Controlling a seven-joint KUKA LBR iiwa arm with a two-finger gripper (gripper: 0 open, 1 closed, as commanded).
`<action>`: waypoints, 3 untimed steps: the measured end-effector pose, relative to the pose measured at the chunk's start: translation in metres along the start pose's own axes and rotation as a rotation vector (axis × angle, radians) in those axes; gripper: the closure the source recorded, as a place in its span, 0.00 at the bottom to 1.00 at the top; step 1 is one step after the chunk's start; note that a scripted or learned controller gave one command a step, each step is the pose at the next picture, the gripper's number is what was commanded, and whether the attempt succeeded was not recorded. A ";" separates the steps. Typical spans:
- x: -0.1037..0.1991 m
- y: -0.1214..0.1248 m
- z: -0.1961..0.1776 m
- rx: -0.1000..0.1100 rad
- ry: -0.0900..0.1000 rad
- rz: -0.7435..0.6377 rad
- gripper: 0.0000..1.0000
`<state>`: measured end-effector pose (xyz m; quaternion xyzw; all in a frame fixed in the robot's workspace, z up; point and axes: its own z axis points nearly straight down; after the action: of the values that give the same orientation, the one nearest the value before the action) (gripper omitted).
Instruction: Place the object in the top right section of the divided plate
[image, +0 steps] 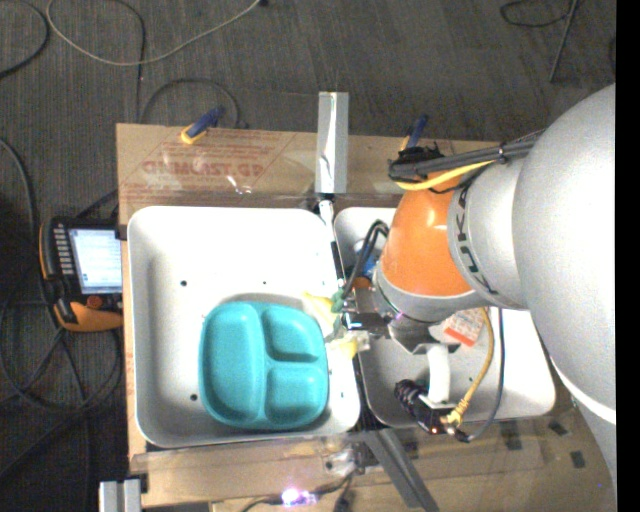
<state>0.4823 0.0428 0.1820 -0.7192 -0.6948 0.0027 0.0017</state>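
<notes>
Teal divided plate (265, 365) lies in the left white bin (160, 260), low and toward the bin's right wall. Three sections, all bare: one long section on the left, two smaller ones stacked on the right. The top right section, the target, holds nothing.

Just right of the plate's upper right corner, at the wall shared by the two bins, a small pale yellow-and-green object (335, 305) shows, partly hidden under the arm's tooling. Likely the task's object, though its shape is too small and covered to name. It sits beside the plate's rim, not on the plate.

The claw (350, 320) is right there at that divider, over the object. Whether it is spread or pinching the object I cannot tell; the wrist body hides it.

Further right, the arm's orange band (425, 255) and grey housing cover much of the right bin (520, 395), with a cable and brass fitting hanging low.

Judgement: placement not done. Left to do: get the object leftward over the top right section, and release it there.
</notes>
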 end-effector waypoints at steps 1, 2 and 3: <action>0.015 -0.001 0.000 -0.001 -0.003 0.385 1.00; 0.038 -0.001 0.000 -0.002 -0.004 0.822 1.00; 0.027 0.000 0.000 -0.001 -0.001 0.211 1.00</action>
<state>0.4829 0.0699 0.1823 -0.7883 -0.6152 0.0030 0.0007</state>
